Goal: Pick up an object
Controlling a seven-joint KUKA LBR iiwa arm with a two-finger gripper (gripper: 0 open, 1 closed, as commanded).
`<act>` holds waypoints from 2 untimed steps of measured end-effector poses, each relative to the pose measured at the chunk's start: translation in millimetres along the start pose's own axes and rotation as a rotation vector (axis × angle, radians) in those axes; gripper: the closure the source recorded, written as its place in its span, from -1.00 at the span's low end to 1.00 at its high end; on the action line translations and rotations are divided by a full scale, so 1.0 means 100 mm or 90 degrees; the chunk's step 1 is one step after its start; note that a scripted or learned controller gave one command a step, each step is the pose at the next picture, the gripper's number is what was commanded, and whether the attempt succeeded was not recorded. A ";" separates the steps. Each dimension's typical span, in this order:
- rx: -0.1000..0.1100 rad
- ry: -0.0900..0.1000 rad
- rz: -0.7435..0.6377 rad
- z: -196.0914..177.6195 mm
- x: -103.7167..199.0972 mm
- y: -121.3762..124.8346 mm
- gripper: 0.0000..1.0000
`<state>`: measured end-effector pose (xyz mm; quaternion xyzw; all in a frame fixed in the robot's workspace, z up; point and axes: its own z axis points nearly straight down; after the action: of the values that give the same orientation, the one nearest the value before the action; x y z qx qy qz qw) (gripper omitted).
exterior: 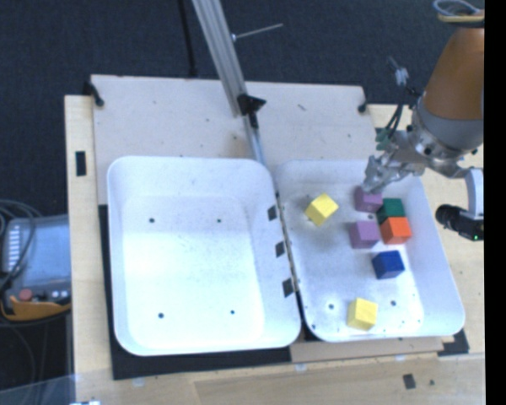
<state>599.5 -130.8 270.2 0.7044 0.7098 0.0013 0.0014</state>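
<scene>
Tool (378,178) directly above purple block (368,199), touching; finger spread unclear.

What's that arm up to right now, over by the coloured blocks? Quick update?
Gripper down in right bin, right above a purple block. Nothing seen lifted. Green block and orange block crowd close beside it.

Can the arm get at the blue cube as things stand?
Probably yes. The blue cube sits apart from the orange cube, with bare bin floor around it, and the pincer is already over that bin.
</scene>
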 end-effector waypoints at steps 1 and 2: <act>0.003 0.000 0.000 0.15 0.56 0.09 1.00; 0.004 0.001 0.000 0.26 1.14 0.17 1.00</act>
<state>616.2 -16.2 244.0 0.7046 0.7096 -0.0005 -0.0011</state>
